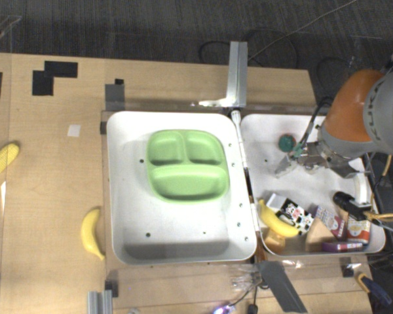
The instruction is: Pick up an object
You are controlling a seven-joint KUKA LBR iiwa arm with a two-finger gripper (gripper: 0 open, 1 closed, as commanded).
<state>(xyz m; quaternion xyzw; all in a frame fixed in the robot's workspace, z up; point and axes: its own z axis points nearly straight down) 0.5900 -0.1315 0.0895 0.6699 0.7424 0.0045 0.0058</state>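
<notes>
Robotics lab: wooden desk [46, 195] with metal brackets [238, 70], two white bins [118, 175], loose cables [295, 25], grey carpet [118, 12].

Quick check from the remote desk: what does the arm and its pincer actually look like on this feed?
The grey KUKA arm is a thick, rounded body with a broad orange band above the wrist. Below the band sits a darker grey wrist block, ending in a small metallic two-finger pincer of thin silvery parts. A thin dark cable runs along the wrist toward it.

right bin [262, 126]: back floor bare | front: clutter [314, 224] crowds
</notes>
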